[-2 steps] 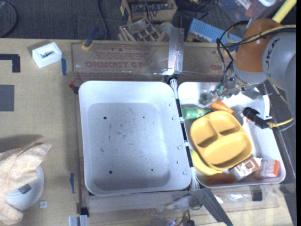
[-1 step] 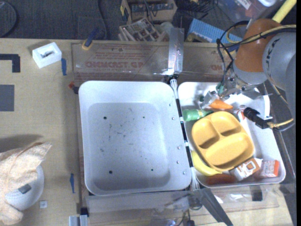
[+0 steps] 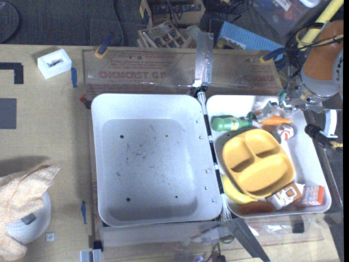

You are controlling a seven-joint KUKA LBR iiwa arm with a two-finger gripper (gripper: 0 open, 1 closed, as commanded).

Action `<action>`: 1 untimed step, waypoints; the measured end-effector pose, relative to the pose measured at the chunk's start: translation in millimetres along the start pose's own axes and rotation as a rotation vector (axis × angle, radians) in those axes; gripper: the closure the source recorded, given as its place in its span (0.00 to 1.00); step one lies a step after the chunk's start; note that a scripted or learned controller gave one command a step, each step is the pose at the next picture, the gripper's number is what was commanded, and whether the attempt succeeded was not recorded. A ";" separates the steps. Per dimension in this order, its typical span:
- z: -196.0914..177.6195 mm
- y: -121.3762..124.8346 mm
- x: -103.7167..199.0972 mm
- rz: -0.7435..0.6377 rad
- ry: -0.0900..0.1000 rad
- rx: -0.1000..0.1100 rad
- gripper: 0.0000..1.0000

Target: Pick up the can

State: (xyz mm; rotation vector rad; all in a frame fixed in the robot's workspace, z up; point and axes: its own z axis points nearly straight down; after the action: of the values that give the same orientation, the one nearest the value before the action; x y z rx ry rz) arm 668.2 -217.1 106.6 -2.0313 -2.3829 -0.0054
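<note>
Gripper | being hovered over right white bin's far edge (jaw state cannot be told) | yellow divided plastic tray being left covering clutter.

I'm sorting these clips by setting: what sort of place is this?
Likely a robotics lab workbench: two white bins set side by side, a robot arm reaching in, and cables and boxes cluttering the floor behind.
</note>
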 end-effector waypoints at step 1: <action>18.6 -28.6 7.4 -0.021 -0.005 -0.015 0.00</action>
State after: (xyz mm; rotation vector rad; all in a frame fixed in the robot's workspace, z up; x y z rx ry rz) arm 638.7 -214.1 88.2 -2.0151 -2.4150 -0.0186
